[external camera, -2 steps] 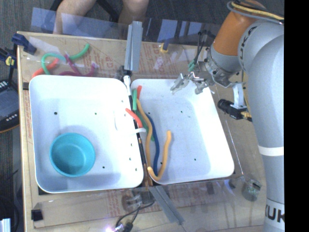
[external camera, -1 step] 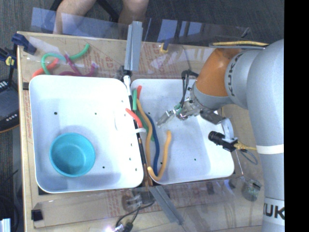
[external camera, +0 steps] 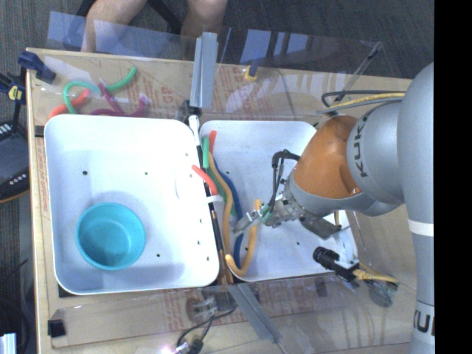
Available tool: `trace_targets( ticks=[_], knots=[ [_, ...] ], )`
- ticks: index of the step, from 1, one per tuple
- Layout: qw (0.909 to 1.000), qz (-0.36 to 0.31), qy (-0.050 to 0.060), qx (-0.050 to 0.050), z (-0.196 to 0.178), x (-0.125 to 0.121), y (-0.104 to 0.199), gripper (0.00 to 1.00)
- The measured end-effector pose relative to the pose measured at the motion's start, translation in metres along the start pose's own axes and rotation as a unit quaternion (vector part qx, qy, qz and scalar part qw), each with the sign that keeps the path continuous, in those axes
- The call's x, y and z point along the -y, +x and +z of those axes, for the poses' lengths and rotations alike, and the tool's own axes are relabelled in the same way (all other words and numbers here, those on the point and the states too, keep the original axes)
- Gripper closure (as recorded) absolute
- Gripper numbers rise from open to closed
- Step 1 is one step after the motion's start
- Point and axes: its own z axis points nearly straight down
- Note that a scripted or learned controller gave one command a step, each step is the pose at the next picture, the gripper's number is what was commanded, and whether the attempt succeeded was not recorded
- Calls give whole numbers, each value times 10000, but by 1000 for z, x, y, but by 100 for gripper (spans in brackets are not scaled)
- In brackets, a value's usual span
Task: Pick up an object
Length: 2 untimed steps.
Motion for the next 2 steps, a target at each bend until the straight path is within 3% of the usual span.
trace_targets(
  ticks=[1, 2],
  knots=[
    [10000, -26, 11, -19, -11, -1, 0, 100],
    [10000, -29, 10, -18, -11, -1, 0, 0]
  ],
)
